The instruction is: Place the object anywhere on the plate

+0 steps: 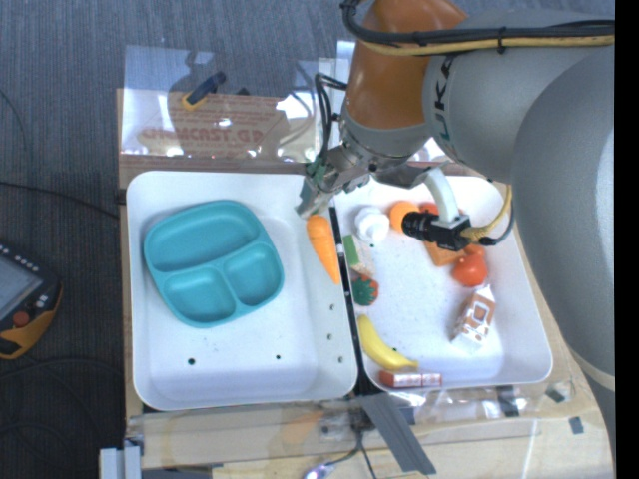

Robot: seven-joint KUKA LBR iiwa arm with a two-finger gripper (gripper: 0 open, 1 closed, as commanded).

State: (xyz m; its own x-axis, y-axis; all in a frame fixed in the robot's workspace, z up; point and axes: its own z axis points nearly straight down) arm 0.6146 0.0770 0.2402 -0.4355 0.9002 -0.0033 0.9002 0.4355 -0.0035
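White bins (pixel 150 297), carrot (pixel 322 246) hanging under claw (pixel 318 194) — beside plate (pixel 212 260)

A teal three-section plate (pixel 212 261) sits in the left white bin (pixel 160 367). An orange carrot (pixel 321 246) lies along the bins' shared edge. The right white bin (pixel 519 357) holds a yellow banana (pixel 377 342), a red tomato (pixel 469 266) and an orange-and-white patterned carton (pixel 475 318).

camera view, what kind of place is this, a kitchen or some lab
Most likely a robot lab test bench, not a kitchen: a grey and orange arm reaches over two white bins holding a teal divided plate and toy food such as a carrot and banana.
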